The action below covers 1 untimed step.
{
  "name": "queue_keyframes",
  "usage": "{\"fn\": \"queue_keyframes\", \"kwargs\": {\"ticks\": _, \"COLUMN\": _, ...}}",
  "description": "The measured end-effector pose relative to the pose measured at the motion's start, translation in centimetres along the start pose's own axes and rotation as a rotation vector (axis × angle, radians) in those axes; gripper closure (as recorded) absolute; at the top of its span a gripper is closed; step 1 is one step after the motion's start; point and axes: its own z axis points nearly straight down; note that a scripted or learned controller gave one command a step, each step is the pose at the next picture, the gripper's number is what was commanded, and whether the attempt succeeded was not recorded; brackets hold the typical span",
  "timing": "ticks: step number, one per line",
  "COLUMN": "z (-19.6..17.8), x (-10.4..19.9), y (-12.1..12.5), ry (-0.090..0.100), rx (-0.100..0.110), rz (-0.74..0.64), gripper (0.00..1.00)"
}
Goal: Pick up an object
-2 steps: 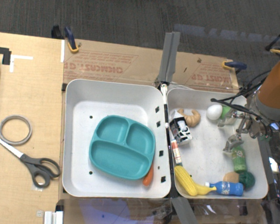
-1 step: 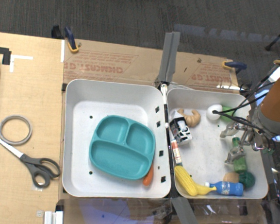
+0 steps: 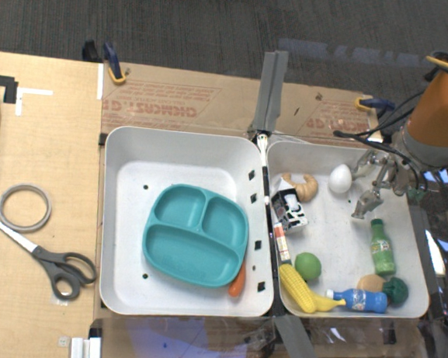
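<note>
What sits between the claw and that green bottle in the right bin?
Nothing visible. The claw hangs over bare bin floor at the back of the right bin, and the green bottle lies just in front of it. The white egg lies off to the side.

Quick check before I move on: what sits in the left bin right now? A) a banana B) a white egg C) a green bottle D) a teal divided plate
D: the teal divided plate lies in the left bin, while the green bottle, white egg and banana all lie in the right bin.
</note>
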Motion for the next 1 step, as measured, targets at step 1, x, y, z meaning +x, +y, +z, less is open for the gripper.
{"fn": "queue_keyframes", "kwargs": {"ticks": 1, "z": -0.03, "x": 6.38, "y": -0.72, "ry": 0.001, "rx": 0.001, "rz": -0.023, "gripper": 0.0}}
